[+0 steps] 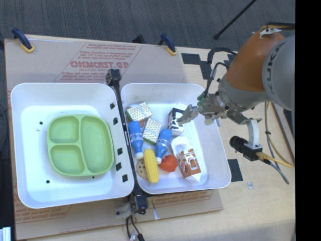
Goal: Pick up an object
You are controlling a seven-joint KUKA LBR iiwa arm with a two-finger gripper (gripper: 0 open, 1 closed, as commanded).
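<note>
1. Two shallow white bins sit side by side on a sheet of printed cardboard [108, 62] clamped to the bench.
2. The left bin [25, 185] holds a green divided plate [80, 145] with three compartments, lying flat near the bin's middle.
3. The right bin [218, 157] holds a cluster of small objects toward its left and centre.
4. Two blue bottles lie in that cluster: one [134, 136] beside the bin's left wall, the other [163, 143] tilted just right of it.
5. Between and above the bottles sit two green-and-white patterned packets, the upper [139, 112] and the lower [152, 130].
6. A yellow corn cob [151, 166] lies near the front wall, touching a round biscuit-like piece [142, 170] on its left.
7. A red item [169, 163] rests just right of the cob, beside a white and brown carton [187, 162] lying on its side.
8. The gripper [176, 120] reaches in from the right over the right bin's centre, just above the carton; whether its fingers are spread or closed cannot be told.
9. The orange band [251, 59] sits over the bench to the right of the bin.
</note>
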